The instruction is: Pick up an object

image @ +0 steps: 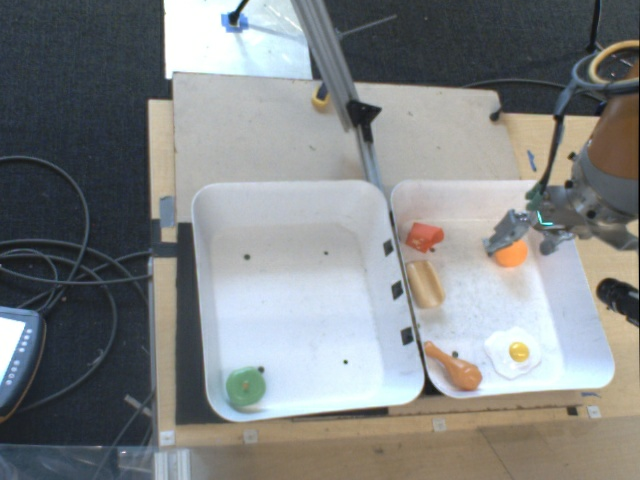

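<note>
My gripper (527,240) hangs over the far right part of the right bin (585,313), reaching in from the right. It is open, its two grey fingers spread apart. An orange ball (512,256) lies on the bin floor just below the left finger (505,232), touching it or nearly so, and is not clamped. Also in this bin are a red block (425,235), a tan bread roll (426,283), an orange carrot (453,365) and a fried egg (515,353).
The left bin (215,268) holds a green round object (245,386) in its near left corner. A slanted grey pole (330,53) crosses above the back of the bench. Cables and a tablet lie on the floor at the left.
</note>
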### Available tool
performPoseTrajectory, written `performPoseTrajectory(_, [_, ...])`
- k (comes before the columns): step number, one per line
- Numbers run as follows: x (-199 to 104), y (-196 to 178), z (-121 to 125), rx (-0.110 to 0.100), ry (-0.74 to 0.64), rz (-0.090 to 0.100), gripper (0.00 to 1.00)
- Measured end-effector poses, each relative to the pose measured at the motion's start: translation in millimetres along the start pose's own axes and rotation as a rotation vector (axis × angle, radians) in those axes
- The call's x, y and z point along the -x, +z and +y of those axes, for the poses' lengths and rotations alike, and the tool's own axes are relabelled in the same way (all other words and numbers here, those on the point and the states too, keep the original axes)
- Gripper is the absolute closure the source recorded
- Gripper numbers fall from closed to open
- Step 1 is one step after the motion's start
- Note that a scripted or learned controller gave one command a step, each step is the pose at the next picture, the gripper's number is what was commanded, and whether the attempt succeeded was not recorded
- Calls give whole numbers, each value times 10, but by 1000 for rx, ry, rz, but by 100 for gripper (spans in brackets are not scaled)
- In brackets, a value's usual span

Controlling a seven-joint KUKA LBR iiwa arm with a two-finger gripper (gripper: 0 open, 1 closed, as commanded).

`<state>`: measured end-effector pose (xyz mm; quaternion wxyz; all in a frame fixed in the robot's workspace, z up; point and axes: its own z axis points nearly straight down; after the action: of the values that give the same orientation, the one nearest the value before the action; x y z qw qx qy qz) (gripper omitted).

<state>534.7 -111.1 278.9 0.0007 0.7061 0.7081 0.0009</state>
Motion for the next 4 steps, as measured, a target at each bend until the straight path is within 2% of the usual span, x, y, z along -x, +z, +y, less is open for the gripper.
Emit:
performPoseTrajectory(1, [-3, 612, 52, -6, 3, 1, 0])
performPoseTrajectory(2, [-81, 1063, 43, -6, 2, 1, 0])
performPoseTrajectory(3, [-104, 1657, -44, -8, 3, 1, 0])
performPoseTrajectory(4, [-96, 1516, -18, 1, 3, 0, 100])
